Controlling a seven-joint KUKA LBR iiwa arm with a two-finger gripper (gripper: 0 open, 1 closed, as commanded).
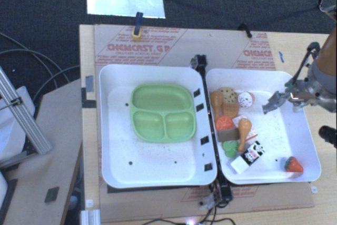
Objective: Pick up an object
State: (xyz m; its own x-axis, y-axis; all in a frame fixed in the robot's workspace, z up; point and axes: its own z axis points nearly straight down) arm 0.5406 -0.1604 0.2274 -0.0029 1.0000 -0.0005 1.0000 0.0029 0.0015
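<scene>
The right bin holds several toy foods clustered along its left side: a cookie, a white ball with red dots, a red tomato, a drumstick, a green piece and a black-and-white milk carton. A strawberry lies alone near the front right corner. My gripper hangs over the right bin's upper middle, to the right of the white ball and apart from it. Nothing shows between its fingers.
The left bin holds a green divided tray. A black hinge strip runs between the bins. The arm's grey wrist enters from the right edge. Cardboard lies under both bins.
</scene>
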